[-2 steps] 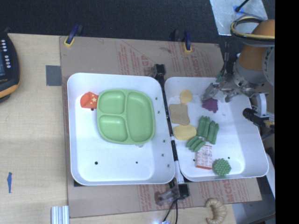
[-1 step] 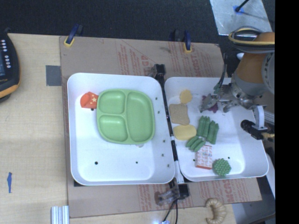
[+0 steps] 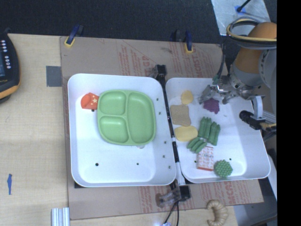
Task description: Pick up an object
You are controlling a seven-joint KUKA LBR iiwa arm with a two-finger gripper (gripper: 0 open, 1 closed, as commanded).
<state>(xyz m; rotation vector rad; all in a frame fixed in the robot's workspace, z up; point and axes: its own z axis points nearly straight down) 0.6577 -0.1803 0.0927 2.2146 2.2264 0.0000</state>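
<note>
my gripper (image 3: 214, 92) low in the right bin (image 3: 244, 149), fingers spread wide, just above purple toy (image 3: 212, 106), nothing held

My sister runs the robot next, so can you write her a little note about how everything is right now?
Tool: low over the right white bin, just above the purple lumpy toy; nothing seen held.
Right bin also holds: small yellow round piece, tan square slice, yellow oval piece, green bean pods, red-printed packet, green bumpy ball.
Left white bin: green divided plate, red piece.
Done: no pick yet. Left: grasp and lift one object.
</note>
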